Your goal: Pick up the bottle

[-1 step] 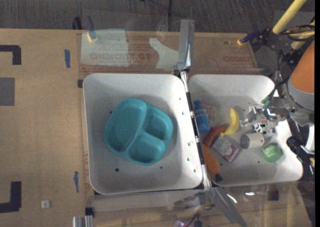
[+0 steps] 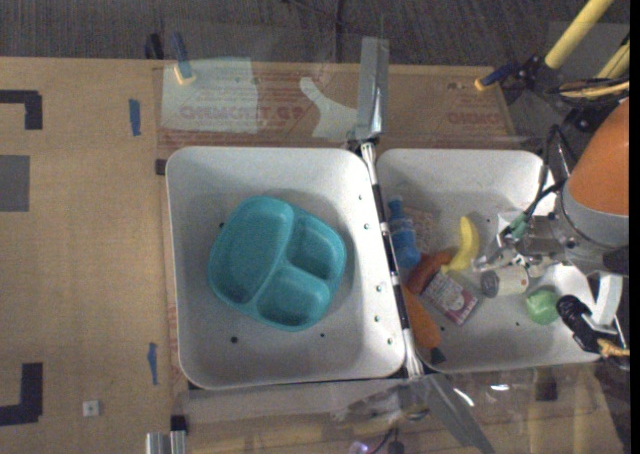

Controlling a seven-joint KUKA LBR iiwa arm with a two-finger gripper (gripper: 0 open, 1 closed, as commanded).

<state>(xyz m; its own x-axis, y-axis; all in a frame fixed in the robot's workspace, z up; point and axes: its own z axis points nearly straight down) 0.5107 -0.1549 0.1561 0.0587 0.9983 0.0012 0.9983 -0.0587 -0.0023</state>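
A small blue bottle (image 2: 403,239) lies in the right bin (image 2: 450,170), close against its left wall. My gripper (image 2: 507,264) hangs over the middle right of that bin, well to the right of the bottle. A yellow banana (image 2: 465,242) lies between the two. Nothing of the bottle is near the gripper.
An orange carrot-like piece (image 2: 424,294) and a small pink-and-white box (image 2: 450,299) lie just below the bottle. A grey disc (image 2: 490,284), a white cylinder (image 2: 513,282) and a green lump (image 2: 541,305) sit under and beside the gripper. The left bin (image 2: 200,342) holds a teal divided plate (image 2: 277,261).
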